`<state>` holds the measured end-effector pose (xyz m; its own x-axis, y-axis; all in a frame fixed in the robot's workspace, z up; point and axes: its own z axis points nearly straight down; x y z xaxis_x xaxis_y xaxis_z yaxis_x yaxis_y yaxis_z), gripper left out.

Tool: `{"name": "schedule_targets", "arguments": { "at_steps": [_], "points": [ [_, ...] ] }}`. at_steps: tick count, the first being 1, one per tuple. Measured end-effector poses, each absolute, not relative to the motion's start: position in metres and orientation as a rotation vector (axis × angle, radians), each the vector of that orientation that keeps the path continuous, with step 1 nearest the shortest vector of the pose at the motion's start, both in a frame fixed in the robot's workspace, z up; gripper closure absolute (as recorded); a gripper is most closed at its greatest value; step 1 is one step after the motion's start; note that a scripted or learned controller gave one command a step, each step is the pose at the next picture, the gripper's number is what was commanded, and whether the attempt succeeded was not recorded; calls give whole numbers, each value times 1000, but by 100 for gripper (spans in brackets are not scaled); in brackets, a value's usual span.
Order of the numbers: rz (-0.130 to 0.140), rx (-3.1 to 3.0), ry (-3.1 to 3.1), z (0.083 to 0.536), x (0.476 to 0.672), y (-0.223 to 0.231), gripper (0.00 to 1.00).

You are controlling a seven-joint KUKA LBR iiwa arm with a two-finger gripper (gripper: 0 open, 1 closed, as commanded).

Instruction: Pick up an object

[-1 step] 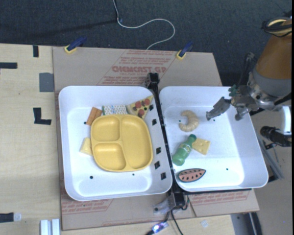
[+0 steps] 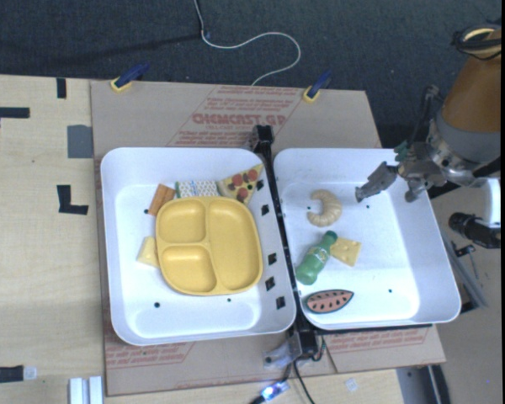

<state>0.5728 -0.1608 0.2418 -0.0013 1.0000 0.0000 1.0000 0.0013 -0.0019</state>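
Note:
In the right bin lie a tan croissant, a green bottle, a yellow cheese wedge and a watermelon slice. My gripper hovers over the bin's upper right part, to the right of the croissant and apart from it. Its two dark fingers are spread and nothing is between them. The grey wrist and orange band rise at the right edge.
The left bin holds a yellow divided plate with a pizza slice, an orange piece and a pale wedge around it. A dark divider runs between the bins. A cable loops behind the cardboard.

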Motion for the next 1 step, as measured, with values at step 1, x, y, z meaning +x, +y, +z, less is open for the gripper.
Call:
{"name": "schedule_targets", "arguments": {
  "at_steps": [1],
  "points": [
    [7,-2218,-2220,197,568,-161,0]
  ]
}}
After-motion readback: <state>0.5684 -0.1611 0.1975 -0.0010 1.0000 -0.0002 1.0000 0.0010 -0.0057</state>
